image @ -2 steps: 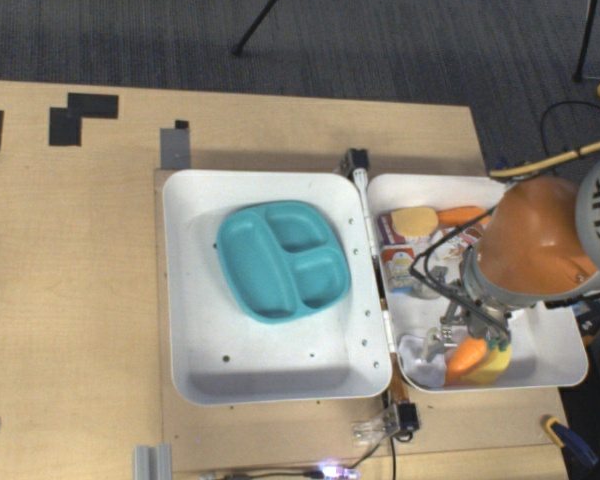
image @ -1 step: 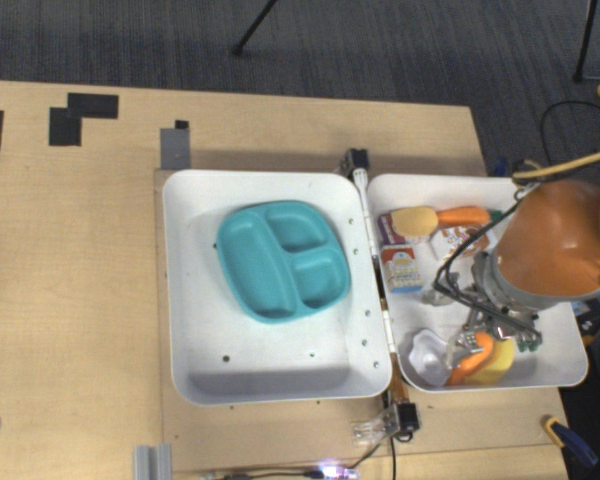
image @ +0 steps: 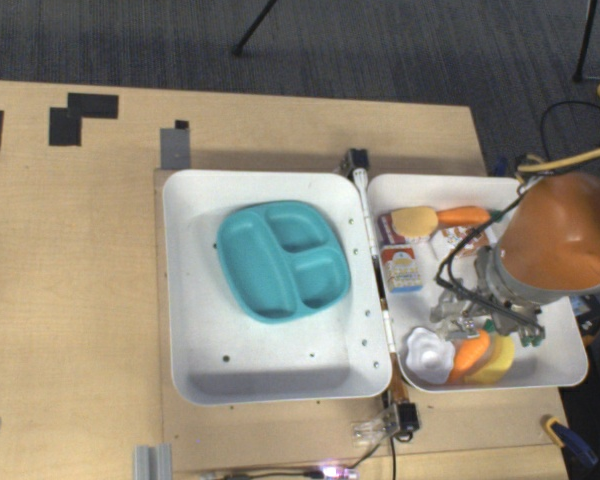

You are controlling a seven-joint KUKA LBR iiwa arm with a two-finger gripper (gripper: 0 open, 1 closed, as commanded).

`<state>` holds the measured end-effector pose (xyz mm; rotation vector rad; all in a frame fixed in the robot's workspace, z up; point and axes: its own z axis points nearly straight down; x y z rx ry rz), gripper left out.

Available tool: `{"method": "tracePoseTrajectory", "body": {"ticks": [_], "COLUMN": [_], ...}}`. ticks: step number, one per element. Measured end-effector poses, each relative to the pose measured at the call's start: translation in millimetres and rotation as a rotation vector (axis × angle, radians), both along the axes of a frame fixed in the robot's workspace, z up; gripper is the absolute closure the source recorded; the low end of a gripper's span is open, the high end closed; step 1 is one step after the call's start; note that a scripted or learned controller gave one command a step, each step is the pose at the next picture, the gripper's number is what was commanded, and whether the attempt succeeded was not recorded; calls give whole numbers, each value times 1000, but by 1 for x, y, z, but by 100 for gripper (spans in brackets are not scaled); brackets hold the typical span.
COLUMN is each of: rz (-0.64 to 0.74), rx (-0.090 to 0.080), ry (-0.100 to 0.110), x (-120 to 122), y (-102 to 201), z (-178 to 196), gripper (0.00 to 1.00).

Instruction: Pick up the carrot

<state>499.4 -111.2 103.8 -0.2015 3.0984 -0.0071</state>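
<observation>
End effector [image: 477, 330] low in the front part of the right bin [image: 570, 366], under the orange wrist band [image: 560, 230]. Opening and grip: cannot tell, wrist and cabling block the view. An orange piece [image: 468, 356] lies directly beneath it, touching a yellow item [image: 496, 360]; a white cup-like item [image: 427, 354] just left of these. Carrot [image: 464, 215] at the bin's far side, well apart from the end effector, beside a pale round item [image: 414, 221]. Small carton [image: 402, 268] near the bin's left wall. Left bin [image: 195, 368] holds a teal divided plate [image: 280, 260]. Both bins on the tabletop [image: 70, 298].
</observation>
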Motion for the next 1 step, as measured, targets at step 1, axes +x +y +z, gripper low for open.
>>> {"method": "tracePoseTrajectory", "body": {"ticks": [1], "rz": [-1], "rx": [1], "ry": [1], "x": [0], "y": [0], "z": [0], "gripper": [0]}}
